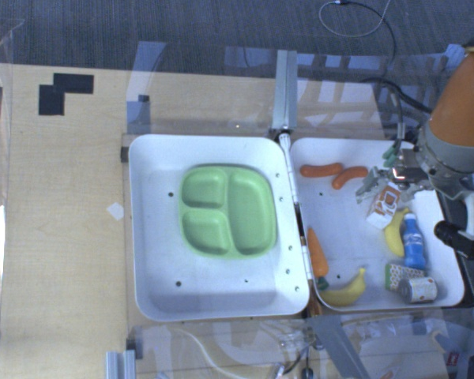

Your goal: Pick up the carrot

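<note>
The carrot (316, 253) is a slim orange root. It lies lengthwise against the left wall of the right bin (344, 223), just above a banana (346, 288). My gripper (373, 185) hangs over the upper right part of that bin, well to the right of and beyond the carrot. It sits close above a small white and orange carton (383, 204), and nothing shows in its grasp. The grey wrist and orange band (462, 101) come in from the right.
Two orange-red sausages (336, 173) lie at the back of the right bin. A blue bottle (412, 245), a yellow item (394, 233) and a tipped can (418, 289) crowd its right side. The left bin (154, 235) holds a green divided plate (226, 211).
</note>
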You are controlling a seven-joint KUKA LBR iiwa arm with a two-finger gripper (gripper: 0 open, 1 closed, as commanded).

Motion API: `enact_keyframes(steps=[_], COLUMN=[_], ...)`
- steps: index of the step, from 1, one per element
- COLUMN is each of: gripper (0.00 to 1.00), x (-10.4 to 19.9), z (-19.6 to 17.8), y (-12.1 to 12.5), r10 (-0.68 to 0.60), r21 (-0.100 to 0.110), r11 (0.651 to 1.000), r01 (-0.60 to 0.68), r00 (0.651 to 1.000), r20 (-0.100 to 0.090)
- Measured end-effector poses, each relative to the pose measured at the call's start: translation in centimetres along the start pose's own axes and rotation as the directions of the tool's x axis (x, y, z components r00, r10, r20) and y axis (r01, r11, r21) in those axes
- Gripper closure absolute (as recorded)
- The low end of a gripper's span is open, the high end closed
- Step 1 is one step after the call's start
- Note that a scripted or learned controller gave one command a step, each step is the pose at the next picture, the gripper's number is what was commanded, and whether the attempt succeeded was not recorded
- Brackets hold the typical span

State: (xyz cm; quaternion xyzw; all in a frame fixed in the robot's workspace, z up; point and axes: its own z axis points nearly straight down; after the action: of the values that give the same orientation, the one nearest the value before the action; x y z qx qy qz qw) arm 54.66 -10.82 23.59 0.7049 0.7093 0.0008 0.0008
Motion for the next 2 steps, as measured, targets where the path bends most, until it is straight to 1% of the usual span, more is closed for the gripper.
enact_keyframes(steps=[1, 2], gripper=[0.0, 1.0], x=[-0.3, -0.2], z=[13.8, 12.8], y=[-3.8, -3.6], r10=[-0.243, -0.246], r21=[0.0, -0.004], r11=[0.97, 0.969], r01=[0.243, 0.246], r00=[0.97, 0.969], r20=[-0.001, 0.0])
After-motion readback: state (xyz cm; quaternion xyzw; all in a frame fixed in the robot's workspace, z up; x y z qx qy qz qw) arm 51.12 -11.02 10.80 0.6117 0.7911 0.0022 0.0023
